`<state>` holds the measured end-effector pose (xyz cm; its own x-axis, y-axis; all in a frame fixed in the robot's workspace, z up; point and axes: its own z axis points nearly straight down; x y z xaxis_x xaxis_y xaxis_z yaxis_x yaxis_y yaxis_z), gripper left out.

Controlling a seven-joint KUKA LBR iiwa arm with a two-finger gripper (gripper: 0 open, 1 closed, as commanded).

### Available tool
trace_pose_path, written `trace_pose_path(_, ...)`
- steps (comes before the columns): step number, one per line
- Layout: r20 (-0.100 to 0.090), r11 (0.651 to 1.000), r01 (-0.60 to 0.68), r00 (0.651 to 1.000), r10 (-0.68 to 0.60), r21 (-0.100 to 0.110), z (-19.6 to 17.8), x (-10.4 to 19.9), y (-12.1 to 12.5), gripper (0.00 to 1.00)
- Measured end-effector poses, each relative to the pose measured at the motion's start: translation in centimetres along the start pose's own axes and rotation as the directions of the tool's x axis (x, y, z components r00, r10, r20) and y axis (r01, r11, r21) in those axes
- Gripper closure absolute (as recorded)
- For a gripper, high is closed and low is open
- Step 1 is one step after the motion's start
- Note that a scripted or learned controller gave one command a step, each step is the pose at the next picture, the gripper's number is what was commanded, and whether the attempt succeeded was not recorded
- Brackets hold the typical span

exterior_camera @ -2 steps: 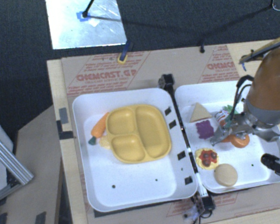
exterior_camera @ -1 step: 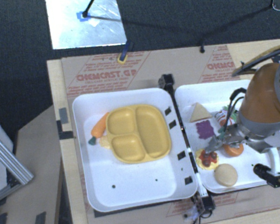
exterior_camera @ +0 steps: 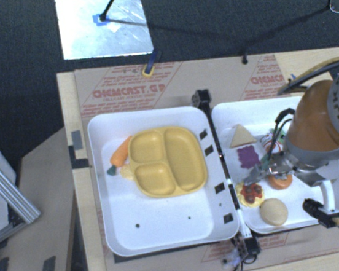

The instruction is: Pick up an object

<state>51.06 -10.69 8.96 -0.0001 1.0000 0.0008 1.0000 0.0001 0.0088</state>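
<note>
White left bin (exterior_camera: 117, 231) holds a carrot (exterior_camera: 121, 152) pointing upper-right; fingers' (exterior_camera: 262, 172) state unclear.

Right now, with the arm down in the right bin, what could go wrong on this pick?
1. Clutter: the gripper sits low among the purple piece, a red-orange item and the pizza-like toy. It may nudge or pinch more than one.
2. The target is unclear: the arm hides part of the right bin, so a miss is plausible.
3. The round beige piece lies near the front wall and could be pushed against it.
</note>
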Motion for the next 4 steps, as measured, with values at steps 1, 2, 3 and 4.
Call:
trace_pose_path(1, 0.008, 1.0, -0.001, 1.0, 0.001, -0.015, -1.3, -0.2, 0.3, 1.0)
trace_pose_path(2, 0.001, 1.0, 0.004, 1.0, -0.004, 0.004, -6.7, 0.1, -0.4, 1.0)
trace_pose_path(3, 0.003, 1.0, 0.003, 1.0, -0.003, 0.002, -11.6, -0.9, -0.1, 1.0)
trace_pose_path(4, 0.002, 1.0, 0.004, 1.0, -0.004, 0.004, -13.6, -0.9, 0.0, 1.0)
